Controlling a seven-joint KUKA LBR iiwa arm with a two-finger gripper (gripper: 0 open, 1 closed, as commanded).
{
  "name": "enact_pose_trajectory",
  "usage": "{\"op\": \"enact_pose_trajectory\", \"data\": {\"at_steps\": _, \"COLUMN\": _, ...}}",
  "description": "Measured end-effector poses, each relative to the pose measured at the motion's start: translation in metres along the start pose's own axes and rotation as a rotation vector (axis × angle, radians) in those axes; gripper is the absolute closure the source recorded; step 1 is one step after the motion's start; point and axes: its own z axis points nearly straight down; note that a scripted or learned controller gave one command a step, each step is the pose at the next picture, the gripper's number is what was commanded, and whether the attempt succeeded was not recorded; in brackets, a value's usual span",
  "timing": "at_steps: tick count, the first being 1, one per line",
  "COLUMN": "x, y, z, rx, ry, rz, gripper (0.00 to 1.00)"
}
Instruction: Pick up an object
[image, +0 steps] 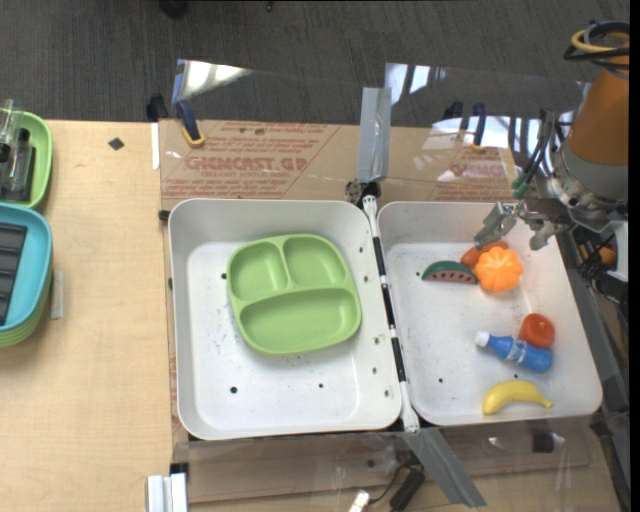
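Jaws spread and empty, the gripper (516, 226) hangs over the right bin's (430, 395) far edge just above the pumpkin (499, 268), which touches the melon slice (449, 272), so a descent slightly off-centre would likely roll the round fruit away.

The arm (605, 130) runs off the right edge. Stacked trays (22, 250) on the bench are cut by the left edge; the orange fruit (498, 268) overlaps the watermelon slice's (448, 272) end.
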Motion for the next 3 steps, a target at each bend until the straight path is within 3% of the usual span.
{"op": "enact_pose_trajectory", "data": {"at_steps": 1, "x": 0.046, "y": -0.004, "z": 0.14, "rx": -0.003, "ry": 0.0, "rz": -0.551, "gripper": 0.0}}
{"op": "enact_pose_trajectory", "data": {"at_steps": 2, "x": 0.126, "y": -0.028, "z": 0.091, "rx": -0.006, "ry": 0.013, "rz": -0.634, "gripper": 0.0}}
{"op": "enact_pose_trajectory", "data": {"at_steps": 3, "x": 0.218, "y": -0.048, "z": 0.045, "rx": -0.004, "ry": -0.002, "rz": -0.824, "gripper": 0.0}}
